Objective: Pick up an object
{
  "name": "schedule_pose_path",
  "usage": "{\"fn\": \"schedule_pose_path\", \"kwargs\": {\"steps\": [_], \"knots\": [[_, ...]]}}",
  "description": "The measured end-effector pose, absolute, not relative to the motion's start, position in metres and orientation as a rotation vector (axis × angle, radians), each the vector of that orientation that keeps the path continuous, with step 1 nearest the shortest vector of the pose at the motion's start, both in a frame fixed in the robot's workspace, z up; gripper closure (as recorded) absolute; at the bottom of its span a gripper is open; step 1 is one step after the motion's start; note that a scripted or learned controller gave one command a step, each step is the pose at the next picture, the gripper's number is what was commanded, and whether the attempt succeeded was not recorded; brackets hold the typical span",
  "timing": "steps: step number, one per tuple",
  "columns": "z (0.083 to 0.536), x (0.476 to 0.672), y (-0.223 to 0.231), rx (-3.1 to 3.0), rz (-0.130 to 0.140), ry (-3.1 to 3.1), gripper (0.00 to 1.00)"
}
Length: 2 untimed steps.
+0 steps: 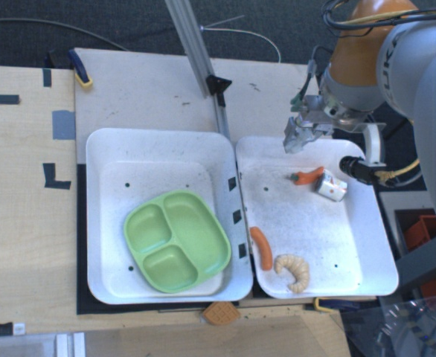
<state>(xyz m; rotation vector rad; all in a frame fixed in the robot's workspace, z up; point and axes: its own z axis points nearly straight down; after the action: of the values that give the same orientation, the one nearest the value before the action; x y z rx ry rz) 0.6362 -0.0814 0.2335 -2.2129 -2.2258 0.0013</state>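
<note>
The jaws (298, 138) are hanging over the far edge of the right bin (367, 270), and whether they are parted or closed I cannot tell from this slant; nothing is showing between them.

The nearest candidates, a small orange carrot-like piece (308, 176) and a white cylinder (332, 189), are lying touching or just beside each other, near the jaws and a little toward the bin's middle. A hot dog (261, 248) and a pale croissant-shaped piece (294, 271) are sitting close together near the front wall; a green divided plate (177, 242) is resting in the left bin (99, 199).

To do this well, the arm should probably be centring over one item only, descending so its neighbour is not nudged.

The arm is reaching in from the right, its orange band (363, 39) high above the wrist, which is pointing steeply downward.
</note>
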Motion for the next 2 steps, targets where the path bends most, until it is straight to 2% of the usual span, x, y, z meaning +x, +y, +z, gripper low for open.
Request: {"fn": "schedule_pose_path", "kwargs": {"steps": [2], "knots": [[0.229, 0.642, 0.044, -2.211, 0.000, -2.229, 1.00]]}}
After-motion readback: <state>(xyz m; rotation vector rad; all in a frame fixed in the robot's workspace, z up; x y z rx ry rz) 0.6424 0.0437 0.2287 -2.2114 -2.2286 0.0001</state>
